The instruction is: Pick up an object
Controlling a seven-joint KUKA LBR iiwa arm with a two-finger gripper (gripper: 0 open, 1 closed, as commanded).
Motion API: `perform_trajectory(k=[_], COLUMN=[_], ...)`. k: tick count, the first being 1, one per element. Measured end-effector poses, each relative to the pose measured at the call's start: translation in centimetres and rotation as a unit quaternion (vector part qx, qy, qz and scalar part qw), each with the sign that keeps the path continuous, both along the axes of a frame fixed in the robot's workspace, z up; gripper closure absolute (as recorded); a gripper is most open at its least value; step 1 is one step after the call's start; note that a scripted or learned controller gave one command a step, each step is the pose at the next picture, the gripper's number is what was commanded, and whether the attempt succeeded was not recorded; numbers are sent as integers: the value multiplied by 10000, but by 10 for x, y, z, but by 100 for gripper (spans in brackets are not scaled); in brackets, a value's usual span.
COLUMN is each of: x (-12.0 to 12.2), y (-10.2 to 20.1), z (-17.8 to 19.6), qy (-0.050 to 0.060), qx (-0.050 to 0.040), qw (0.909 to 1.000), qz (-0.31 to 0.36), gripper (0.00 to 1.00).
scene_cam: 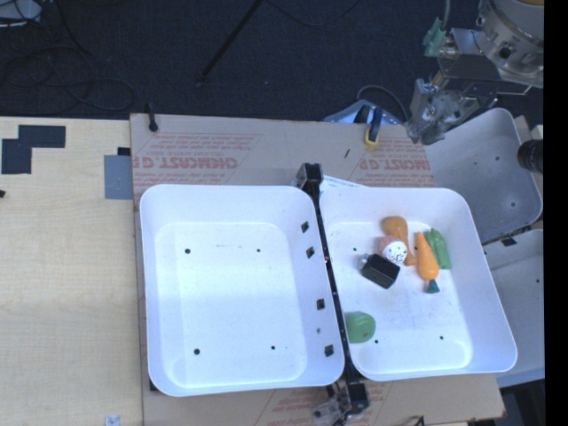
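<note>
The right bin (pixel 461 344) holds a small cluster of objects: a black block (pixel 380 271), a white ball with dark marks (pixel 396 252), an orange-tan piece (pixel 395 229), an orange carrot-like piece (pixel 426 257) and a green piece (pixel 438 248) beside it. A green rounded object (pixel 359 327) lies apart near the bin's left wall. My gripper (pixel 431 121) hangs high above the bench at the upper right, beyond the right bin's far edge and well away from every object.
The left bin (pixel 177 327) sits beside the right one, with a black divider strip (pixel 321 264) between them. Both rest on a cardboard sheet (pixel 222 153). Cables lie on the dark floor behind. A grey metal plate (pixel 484 167) lies right of the bins.
</note>
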State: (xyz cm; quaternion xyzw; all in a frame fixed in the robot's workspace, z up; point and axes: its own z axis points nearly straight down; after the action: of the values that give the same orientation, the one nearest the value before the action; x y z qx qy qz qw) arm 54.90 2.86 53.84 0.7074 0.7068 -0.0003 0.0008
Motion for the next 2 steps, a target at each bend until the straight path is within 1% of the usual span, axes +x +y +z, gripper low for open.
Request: perform_trajectory(k=[1, 2], x=[-23, -51], y=[-31, -5], z=[-177, -33], qy=[112, -61], qx=[0, 16], qw=[9999, 10000], qz=[-14, 23], gripper=[100, 100])
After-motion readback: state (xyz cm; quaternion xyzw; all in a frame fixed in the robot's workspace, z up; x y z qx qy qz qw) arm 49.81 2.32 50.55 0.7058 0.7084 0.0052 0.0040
